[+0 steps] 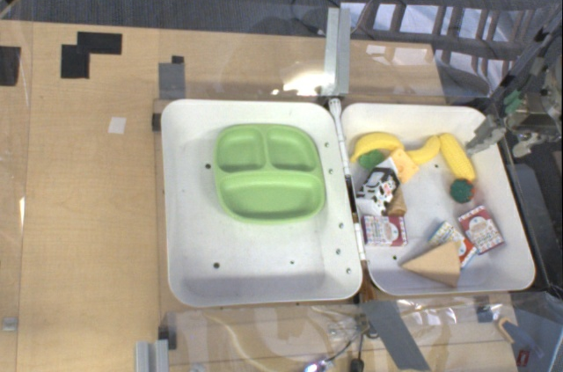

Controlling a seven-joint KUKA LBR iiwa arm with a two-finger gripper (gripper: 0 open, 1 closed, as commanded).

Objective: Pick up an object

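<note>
The pincer (489,133) sits at the far right rim of the right bin (515,269), just beside the yellow corn cob (456,155); whether it is wide or narrow I cannot tell — the metalwork there is a blur against the bench frame.

No object is lifted yet, so the step in hand looks like choosing and closing in on one. The corn cob is the nearest candidate to the pincer, lying slantwise with a dark green ball (462,189) at its lower end. A good grasp would likely come across the cob's narrow width, clear of the ball and of the bin wall.

Left of the cob, the banana (376,144) and a cluster of small toys overlap, so their outlines are hard to separate. The green divided plate (268,172) rests alone in the left bin (189,273), well apart from the pincer. The arm itself is cut off at the right.
</note>
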